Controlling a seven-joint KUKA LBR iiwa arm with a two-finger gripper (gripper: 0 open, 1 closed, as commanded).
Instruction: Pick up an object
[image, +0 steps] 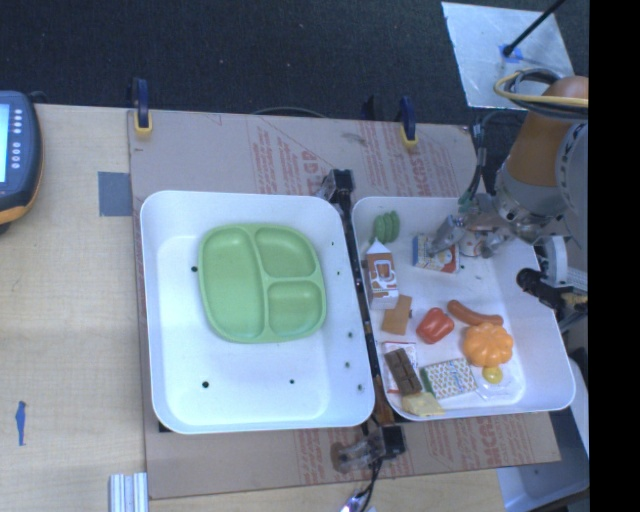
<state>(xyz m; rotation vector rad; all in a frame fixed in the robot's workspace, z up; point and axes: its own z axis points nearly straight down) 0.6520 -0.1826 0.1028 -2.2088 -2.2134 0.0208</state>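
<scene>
Several small items crowd the right bin (560, 395), so the tool (470, 232) hangs low over a packet (436, 255); I cannot tell its grip.

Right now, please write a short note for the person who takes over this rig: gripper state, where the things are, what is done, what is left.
Gripper: low over the far end of the right bin, beside a small packet; I cannot tell if it holds anything.
Right bin items: orange pumpkin toy, red pepper, sausage, green vegetable, small carton, chocolate bar.
Left bin: a green divided plate.
Done: no pick is confirmed.
Left: grasp one object and lift it.
</scene>
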